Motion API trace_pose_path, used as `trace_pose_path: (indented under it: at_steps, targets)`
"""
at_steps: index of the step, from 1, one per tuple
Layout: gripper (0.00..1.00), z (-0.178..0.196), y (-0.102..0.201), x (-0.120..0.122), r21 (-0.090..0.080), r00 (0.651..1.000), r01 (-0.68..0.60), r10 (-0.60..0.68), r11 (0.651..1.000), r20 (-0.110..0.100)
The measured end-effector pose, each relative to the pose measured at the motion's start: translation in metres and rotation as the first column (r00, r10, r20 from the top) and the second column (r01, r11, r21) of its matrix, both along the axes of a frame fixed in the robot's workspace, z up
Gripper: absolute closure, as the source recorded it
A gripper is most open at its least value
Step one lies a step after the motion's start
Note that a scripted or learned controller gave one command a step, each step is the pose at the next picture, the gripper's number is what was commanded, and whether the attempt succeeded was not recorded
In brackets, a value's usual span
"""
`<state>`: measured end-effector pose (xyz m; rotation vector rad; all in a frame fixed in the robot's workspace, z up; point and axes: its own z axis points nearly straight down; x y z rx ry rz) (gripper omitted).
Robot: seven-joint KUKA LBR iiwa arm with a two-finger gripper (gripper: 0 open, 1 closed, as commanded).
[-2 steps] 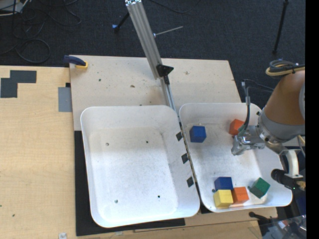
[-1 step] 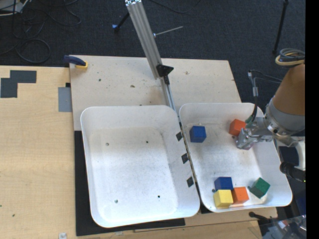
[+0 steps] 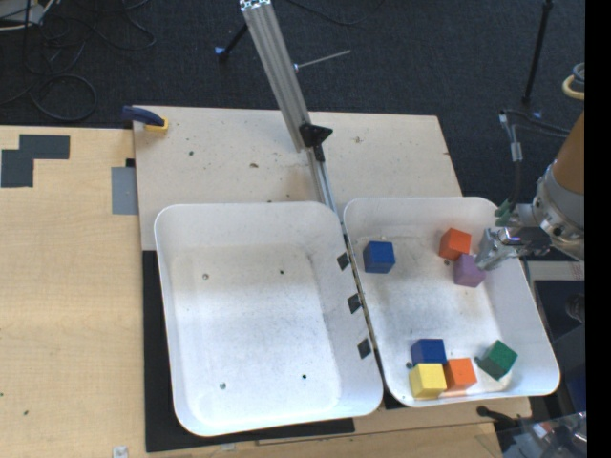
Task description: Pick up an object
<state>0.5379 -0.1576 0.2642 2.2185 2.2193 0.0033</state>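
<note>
Slanted aluminium rail (image 3: pixel 284 74), blue clamp (image 3: pixel 145 117), black cables (image 3: pixel 57 27) beyond the bench.

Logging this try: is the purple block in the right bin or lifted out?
In the bin. The purple block rests on the right bin's floor beside the orange block, just under the pincer.

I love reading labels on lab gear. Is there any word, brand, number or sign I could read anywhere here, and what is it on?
None: no readable text anywhere.
Blocks, such as the blue block and purple block: plain faces.
Bins: unmarked.
Checkered tag atop the metal rail: a pattern, not letters.
</note>
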Motion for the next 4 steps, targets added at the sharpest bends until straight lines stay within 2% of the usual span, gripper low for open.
trace_pose_path:
  at_steps: [1,2,4]
  targets:
    - [1.0,0.016,-0.001,0.0,0.001,1.0,-0.001,0.001,1.0,-0.004]
    - [1.0,0.016,0.044,0.019,0.003,1.0,-0.003,0.003,1.0,-0.005]
    - [1.0,-0.011,0.138,0.053,0.002,1.0,-0.002,0.002,1.0,-0.007]
